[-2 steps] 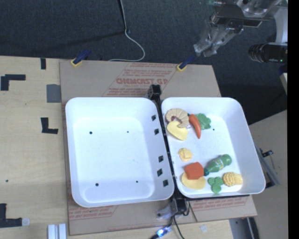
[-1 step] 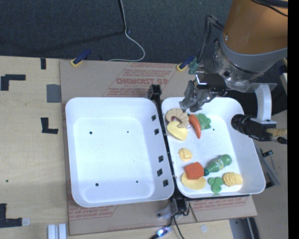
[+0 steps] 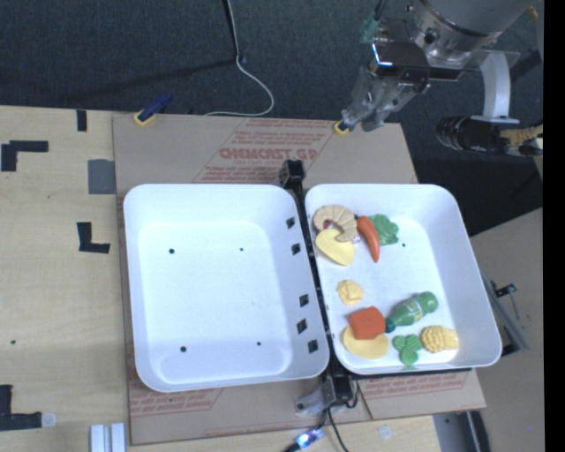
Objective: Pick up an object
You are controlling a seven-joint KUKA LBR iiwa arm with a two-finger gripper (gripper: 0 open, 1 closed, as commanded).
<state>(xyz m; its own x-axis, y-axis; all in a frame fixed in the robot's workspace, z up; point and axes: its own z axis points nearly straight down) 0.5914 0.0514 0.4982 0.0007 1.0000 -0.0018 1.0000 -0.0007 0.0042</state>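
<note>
Tool [image 3: 364,119] is hanging above the bench beyond the right bin [image 3: 466,256], well apart from the toys; its grip state cannot be told. Carrot [image 3: 369,238], corn [image 3: 439,338], green bottle [image 3: 411,310] and red block [image 3: 365,322] are lying in that bin. Left bin [image 3: 150,265] is sitting beside it.

Toy foods [image 3: 381,291] lie scattered in the right bin [image 3: 459,238]: carrot [image 3: 368,239], corn [image 3: 439,338], green bottle [image 3: 412,310].

One fixed camera looked down at a slant from above the table [image 3: 53,265]; both bins [image 3: 212,291] sat mid-frame, arm [image 3: 459,26] entering at 1 o'clock.
</note>
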